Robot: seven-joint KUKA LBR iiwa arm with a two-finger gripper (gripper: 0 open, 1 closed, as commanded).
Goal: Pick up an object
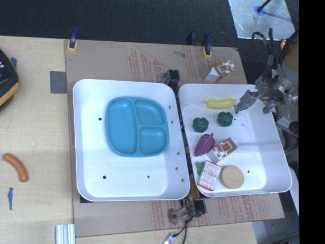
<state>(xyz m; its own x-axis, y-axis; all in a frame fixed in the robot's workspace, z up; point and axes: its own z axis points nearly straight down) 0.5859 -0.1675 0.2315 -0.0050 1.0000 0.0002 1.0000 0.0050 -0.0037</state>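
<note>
The right bin (264, 141) holds several toy foods. A yellow banana (220, 103) lies at its far side. Two dark green vegetables (200, 124) (225, 118) sit just below the banana. Nearer the front are purple grapes (204, 144), a small brown-and-white carton (224, 149), a red-and-white box (208, 176) and a round tan biscuit (232, 177). My gripper (244, 104) hangs over the bin's far right part, just right of the banana and above the right green vegetable. I see nothing held in it.
The left bin (89, 151) holds a blue divided plate (137, 125). Another small carton (221, 71) lies on the cardboard behind the right bin. A toy sausage (16, 166) and a black-and-yellow device (6, 80) lie on the bench at far left.
</note>
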